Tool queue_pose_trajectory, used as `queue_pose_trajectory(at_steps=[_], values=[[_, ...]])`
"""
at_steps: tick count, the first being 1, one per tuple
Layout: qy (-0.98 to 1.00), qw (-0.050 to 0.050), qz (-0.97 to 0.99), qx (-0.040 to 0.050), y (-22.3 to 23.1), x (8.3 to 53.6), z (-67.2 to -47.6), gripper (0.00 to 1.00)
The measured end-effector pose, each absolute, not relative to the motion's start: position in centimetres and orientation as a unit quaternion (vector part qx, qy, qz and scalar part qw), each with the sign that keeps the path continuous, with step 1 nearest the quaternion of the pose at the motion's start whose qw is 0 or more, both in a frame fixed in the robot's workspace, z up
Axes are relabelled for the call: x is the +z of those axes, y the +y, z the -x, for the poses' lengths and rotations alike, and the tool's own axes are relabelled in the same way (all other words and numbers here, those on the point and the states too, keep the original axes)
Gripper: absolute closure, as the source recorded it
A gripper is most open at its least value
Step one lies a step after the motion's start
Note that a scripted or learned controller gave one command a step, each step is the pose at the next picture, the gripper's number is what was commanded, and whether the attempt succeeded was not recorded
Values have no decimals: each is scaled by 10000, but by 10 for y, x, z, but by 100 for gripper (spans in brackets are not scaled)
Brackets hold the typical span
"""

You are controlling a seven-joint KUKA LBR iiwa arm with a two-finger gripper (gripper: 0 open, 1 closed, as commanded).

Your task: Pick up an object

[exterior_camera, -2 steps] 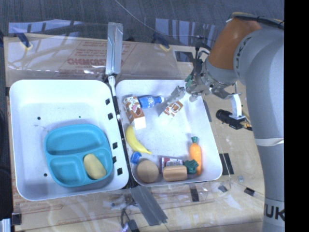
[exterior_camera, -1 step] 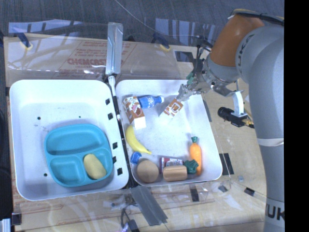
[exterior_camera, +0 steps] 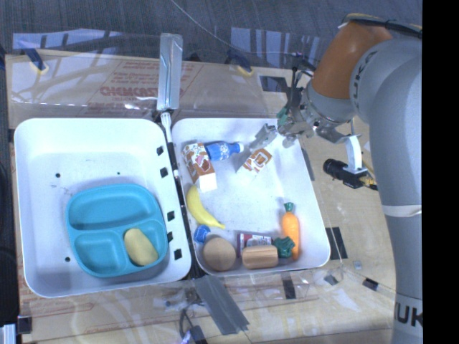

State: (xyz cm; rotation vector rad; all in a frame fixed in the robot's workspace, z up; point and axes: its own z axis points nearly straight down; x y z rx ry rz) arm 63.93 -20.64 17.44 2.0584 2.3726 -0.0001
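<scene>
In the right-hand bin [exterior_camera: 305, 185], toward its one o'clock corner, the gripper [exterior_camera: 264, 138] sits low over a small brown-and-white carton [exterior_camera: 258, 160], which lies just at its tip. Whether the jaws are apart or together cannot be told; the metal parts blur into the white floor, and no item is seen between them. The likely target is that carton. A second carton [exterior_camera: 199, 162] and a blue-capped bottle [exterior_camera: 222, 150] lie at nine o'clock from it, close by. A banana [exterior_camera: 199, 208], a round brown ball [exterior_camera: 219, 254], a carrot [exterior_camera: 290, 226] and a wrapped bar [exterior_camera: 259, 256] occupy the six o'clock end.

Risk, as a judgement: the carton lies tilted, so a closing grip could nudge it aside or pinch only an edge, letting it slip on lifting. The bottle could be knocked.

The left bin [exterior_camera: 29, 192] carries a blue tray [exterior_camera: 93, 213] with a yellow lump [exterior_camera: 140, 246]. The arm's lower part is cut off at the frame edge.
</scene>
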Motion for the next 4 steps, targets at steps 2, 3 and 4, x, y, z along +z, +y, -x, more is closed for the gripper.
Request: queue_pose_trajectory(at_steps=[2, 3, 4], values=[[7928, 23, -6095, 6, -196, 94, -658, 0], [7941, 33, -6078, 10, -196, 106, -659, 100], [8300, 52, -5577, 37, -94, 230, -660, 100]])
